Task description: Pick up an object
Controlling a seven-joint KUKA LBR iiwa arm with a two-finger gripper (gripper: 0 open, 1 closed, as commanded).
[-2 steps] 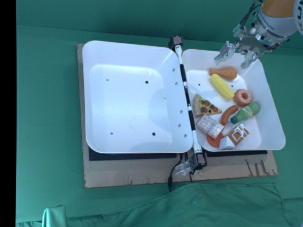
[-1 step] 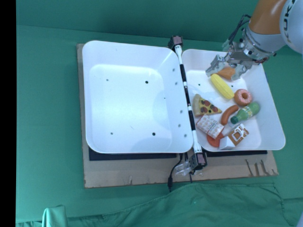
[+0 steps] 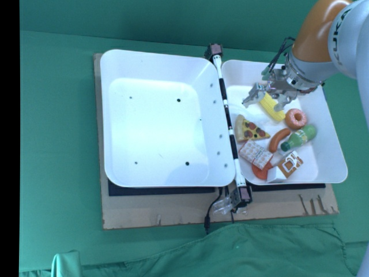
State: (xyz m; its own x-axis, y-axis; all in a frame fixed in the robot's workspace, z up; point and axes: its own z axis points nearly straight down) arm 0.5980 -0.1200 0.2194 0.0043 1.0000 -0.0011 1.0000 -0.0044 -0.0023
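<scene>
A yellow plastic corn cob (image 3: 272,107) lies near the far edge of the right white bin (image 3: 334,154), its long axis running diagonally from far-left to near-right. The 2-finger gripper (image 3: 267,98) (arm reaching in from the bin's far-right corner) hangs over it, jaws spread wide, straddling the cob.

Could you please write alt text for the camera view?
The gripper hangs over a corn cob in the right bin, which also holds a doughnut, pizza slice, sausage and green bottle. The left bin sits beside it.
</scene>
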